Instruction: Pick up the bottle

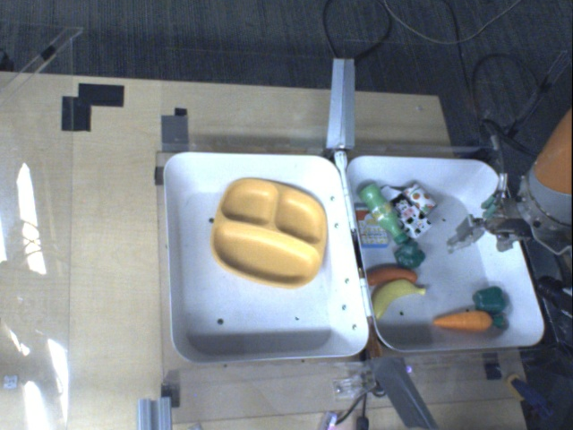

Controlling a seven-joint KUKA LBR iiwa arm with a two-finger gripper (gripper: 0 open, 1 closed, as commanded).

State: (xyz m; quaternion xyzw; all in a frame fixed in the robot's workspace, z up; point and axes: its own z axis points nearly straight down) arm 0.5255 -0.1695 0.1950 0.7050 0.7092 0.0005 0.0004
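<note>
From my console I see the two white bins side by side, and the left bin [179,267], well away to the left of the claw across the divider, carries a big yellow compartmented tray [269,231] lying flat on its floor. The right bin [448,167] is the one the arm [555,173] reaches into, its orange band showing at the frame's right edge. The claw [488,227] hangs over the right side of that bin, over bare white floor, with its fingers spread apart; I see nothing between them. Left of the claw and slightly farther up the bin lies the green bottle [380,211], on its side near the divider wall, well apart from the fingers. Just beside the bottle, on the side nearer the claw, sits a small black-and-white patterned toy [412,206]. Below the claw and to its left, an orange carrot [464,322] lies along the near wall, touching a dark green leafy piece [491,301] almost straight below the claw. Farther left, by the divider, a yellow banana [395,296] rests under a red-orange piece [391,275], with a small dark teal object [411,256] just above them.
</note>
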